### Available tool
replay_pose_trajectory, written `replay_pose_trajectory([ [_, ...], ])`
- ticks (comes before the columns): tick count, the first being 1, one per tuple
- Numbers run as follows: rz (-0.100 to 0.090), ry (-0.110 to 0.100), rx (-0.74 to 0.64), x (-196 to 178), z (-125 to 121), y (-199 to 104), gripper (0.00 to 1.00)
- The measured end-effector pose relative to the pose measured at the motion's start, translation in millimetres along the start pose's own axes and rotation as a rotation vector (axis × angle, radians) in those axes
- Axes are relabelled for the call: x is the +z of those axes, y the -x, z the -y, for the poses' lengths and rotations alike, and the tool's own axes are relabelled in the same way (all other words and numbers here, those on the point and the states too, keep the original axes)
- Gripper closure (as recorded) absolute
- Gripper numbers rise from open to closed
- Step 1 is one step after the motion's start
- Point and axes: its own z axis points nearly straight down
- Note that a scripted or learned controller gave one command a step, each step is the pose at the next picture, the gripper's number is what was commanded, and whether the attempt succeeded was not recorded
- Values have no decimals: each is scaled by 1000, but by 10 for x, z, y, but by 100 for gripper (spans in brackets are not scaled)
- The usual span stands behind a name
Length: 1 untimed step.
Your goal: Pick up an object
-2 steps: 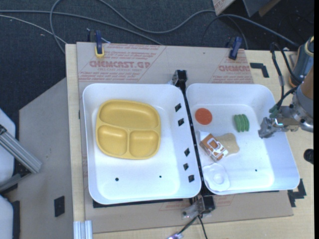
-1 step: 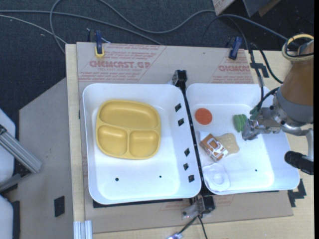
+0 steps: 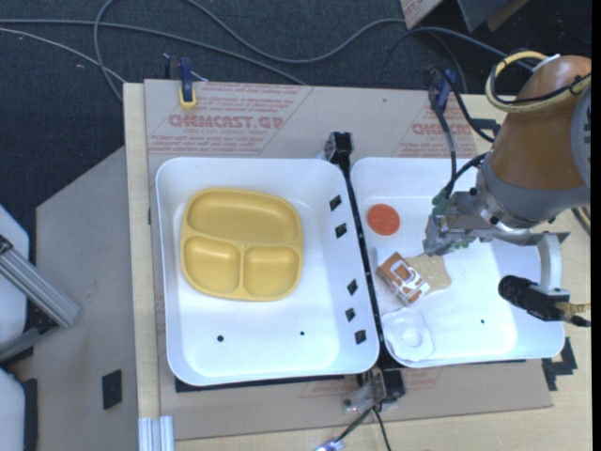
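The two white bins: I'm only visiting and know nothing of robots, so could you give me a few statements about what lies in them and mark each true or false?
1. A yellow divided tray lies in the left bin. True.
2. The orange disc lies in the left bin. False: it is in the right bin.
3. The hand is over the right bin. True.
4. The small brown box sits on the yellow tray. False: it rests on the right bin's floor, below the disc.
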Motion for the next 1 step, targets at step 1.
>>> replay_pose_trajectory([
  [1, 0, -1, 0, -81, -137, -540, 100],
])
